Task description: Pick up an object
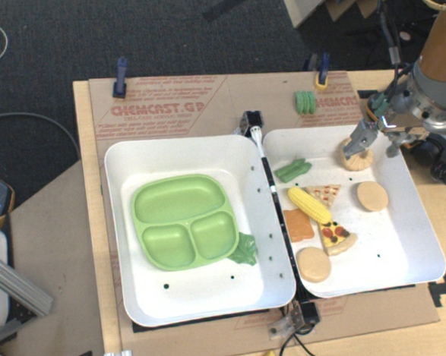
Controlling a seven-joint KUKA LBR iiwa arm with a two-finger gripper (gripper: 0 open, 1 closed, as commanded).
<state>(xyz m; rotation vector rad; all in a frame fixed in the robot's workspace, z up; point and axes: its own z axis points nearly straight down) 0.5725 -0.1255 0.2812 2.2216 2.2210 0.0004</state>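
Two white bins sat side by side on a cardboard-covered bench; left bin (127,218) held a green divided plate (184,222), three compartments, with a green leafy piece (245,249) touching its near right corner.

Right bin (417,228) held the toy food: a green bean pod (292,168) at the far left; a yellow corn cob (309,205) lying aslant, just beside a pizza slice (326,194) on its far side; an orange square piece (298,225) to the cob's near left; a second pizza slice (337,237) at the cob's near end; a tan round disc (314,264) nearest the front; another tan disc (371,196) to the right, apart from the rest.

Arm reached in from the right; gripper (356,155) was low over the far part of the right bin, fingers (360,141) pointing down and left; whether spread or closed could not be told; no object seen between them.

A small green ribbed object (305,102) lay on the cardboard beyond the right bin; two blue clamps (119,76) gripped the far edge of the board.
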